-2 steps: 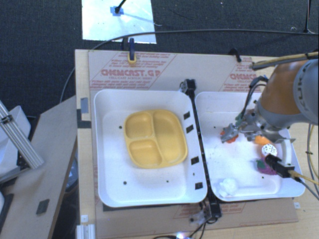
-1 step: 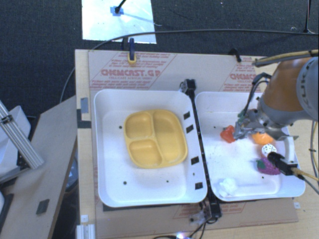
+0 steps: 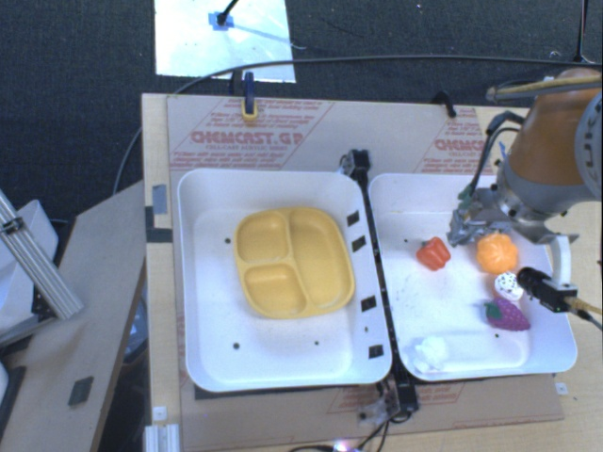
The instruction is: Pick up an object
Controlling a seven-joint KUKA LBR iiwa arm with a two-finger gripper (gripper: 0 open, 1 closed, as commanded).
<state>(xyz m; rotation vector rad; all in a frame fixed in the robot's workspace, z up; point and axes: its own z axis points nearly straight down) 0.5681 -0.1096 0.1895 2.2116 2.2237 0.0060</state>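
Two shallow white bins sat side by side on the tabletop (image 3: 283,125), the left bin (image 3: 203,281) and the right bin (image 3: 405,281) meeting along a dark seam with black clips; nearest the camera, in the right bin's front corner, lay a small white lump (image 3: 432,351), blurred and hard to name; a little further back and to the right lay a purple grape-like toy (image 3: 509,314), its long axis running roughly left to right, its green end toward the left; just behind it sat a small white die with dark dots (image 3: 507,285), close beside a black fitting (image 3: 542,288) on the arm's side.

In the left bin a yellow divided tray (image 3: 292,262) lay flat near the middle, its long axis slanting from near left to far right, two smaller compartments at the far side and near left, one larger at the right.

Further back in the right bin stood a red pepper-like toy (image 3: 433,253), its green stem end pointing away from the camera, apart from the orange ball (image 3: 497,252) to its right; the claw (image 3: 468,228) hung just above and behind the orange ball, between it and the pepper; whether its fingers were wide or narrow could not be told, and nothing was seen between them.

Beyond, the grey arm with its orange band (image 3: 556,139) reached in from the right; a white sheet (image 3: 221,26) lay on the dark floor behind the tabletop.
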